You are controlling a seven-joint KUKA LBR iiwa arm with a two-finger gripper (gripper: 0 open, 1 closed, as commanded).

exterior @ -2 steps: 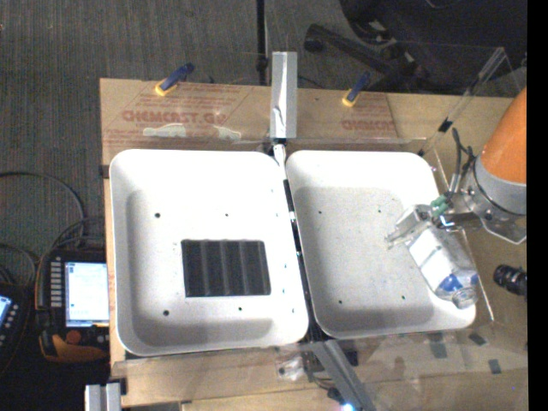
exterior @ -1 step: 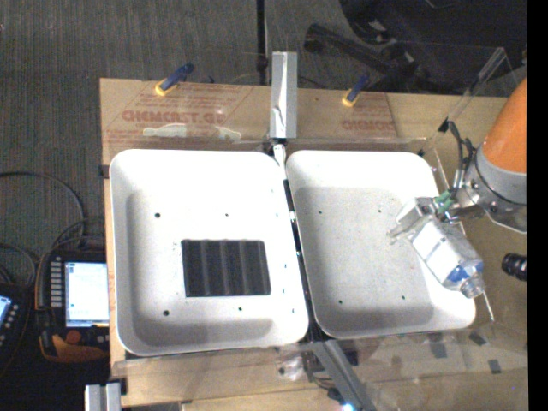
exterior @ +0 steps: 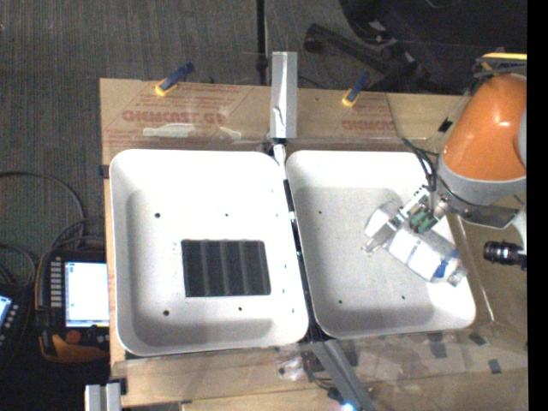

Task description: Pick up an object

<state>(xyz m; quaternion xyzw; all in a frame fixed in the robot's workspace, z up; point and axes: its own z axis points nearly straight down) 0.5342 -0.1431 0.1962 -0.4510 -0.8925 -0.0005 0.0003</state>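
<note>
The arm, its orange band (exterior: 485, 135) showing at the right, is reaching down into the right bin (exterior: 342, 195), with the jaws (exterior: 383, 232) hanging over the middle-right of that bin's floor. How the jaws are set cannot be told from this slant. A white packet with blue marks (exterior: 425, 256) is lying in the right bin just beside the jaws, toward the near right corner. A dark ribbed block (exterior: 225, 267) is resting flat in the left bin (exterior: 145, 187), well apart from the arm.
</note>
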